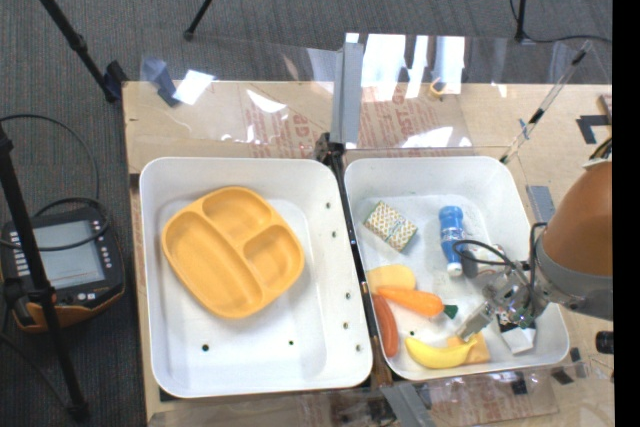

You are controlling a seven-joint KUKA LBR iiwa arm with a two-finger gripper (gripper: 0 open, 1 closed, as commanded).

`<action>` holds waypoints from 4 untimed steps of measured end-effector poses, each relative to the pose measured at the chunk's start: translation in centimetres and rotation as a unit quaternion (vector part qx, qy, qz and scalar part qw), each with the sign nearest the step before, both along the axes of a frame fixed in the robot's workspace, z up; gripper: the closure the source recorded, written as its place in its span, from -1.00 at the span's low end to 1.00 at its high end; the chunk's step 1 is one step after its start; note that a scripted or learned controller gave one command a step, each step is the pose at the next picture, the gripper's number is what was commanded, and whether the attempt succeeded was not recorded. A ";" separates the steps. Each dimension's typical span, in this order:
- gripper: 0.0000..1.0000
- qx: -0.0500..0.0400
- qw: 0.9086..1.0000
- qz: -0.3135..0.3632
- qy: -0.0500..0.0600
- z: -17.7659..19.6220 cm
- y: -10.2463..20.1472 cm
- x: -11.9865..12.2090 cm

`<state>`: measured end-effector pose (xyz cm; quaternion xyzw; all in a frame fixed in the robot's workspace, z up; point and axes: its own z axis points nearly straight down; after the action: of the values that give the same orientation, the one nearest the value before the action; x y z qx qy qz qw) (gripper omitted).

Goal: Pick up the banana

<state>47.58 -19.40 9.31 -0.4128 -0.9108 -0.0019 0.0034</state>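
The yellow banana [438, 352] lies curved along the front edge of the right bin [500, 177]. My gripper [478, 320] hangs low over that bin's front right corner, just above and to the right of the banana's right end. The arm's orange band and grey wrist come in from the right edge. I see nothing held in the gripper.
In the right bin lie a carrot [410, 300], a red sausage [386, 325], an orange-yellow piece [390, 276], a patterned box [390, 226], a blue bottle [452, 235] and a small white item [518, 338]. The left bin [160, 185] holds an orange divided plate [233, 250].
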 end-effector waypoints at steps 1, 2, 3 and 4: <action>-1.00 -0.003 0.980 -0.200 0.002 -0.7 7.7 -0.1; -1.00 -0.003 0.989 -0.151 0.000 3.8 3.1 0.0; -1.00 -0.002 0.995 0.098 -0.002 -0.7 6.1 0.4; -1.00 -0.002 0.997 0.072 -0.002 9.3 5.8 0.1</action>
<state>47.65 -13.57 18.57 -0.3459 -0.9383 -0.0003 0.0009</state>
